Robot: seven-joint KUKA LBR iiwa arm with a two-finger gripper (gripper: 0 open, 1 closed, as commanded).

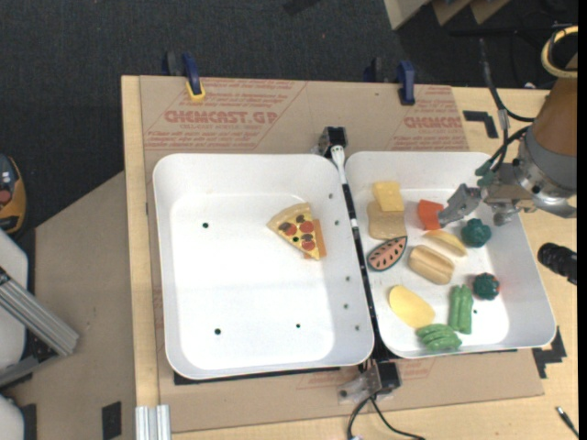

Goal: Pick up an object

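Observation:
My gripper point(478, 211) hangs over the upper right part of the right bin point(537, 282), open, with one grey finger point(456, 207) reaching toward a red block point(429, 214). A dark green round piece point(475, 235) lies just below the fingers, apart from them. Nothing sits between the fingers. The same bin holds a yellow cheese block point(389, 194), a tan bread slice point(385, 221), a watermelon slice point(387, 253), a hot dog bun point(434, 258), a yellow lemon-like piece point(410, 305) and several green vegetables point(460, 309). A pizza slice point(299, 230) lies alone in the left bin point(183, 246).
The divider between the bins point(353, 246) runs down the middle with a black clip point(332, 139) at its far end. Two blue clamps point(192, 70) hold the board's back edge. Grey arm links point(555, 154) come in from the right.

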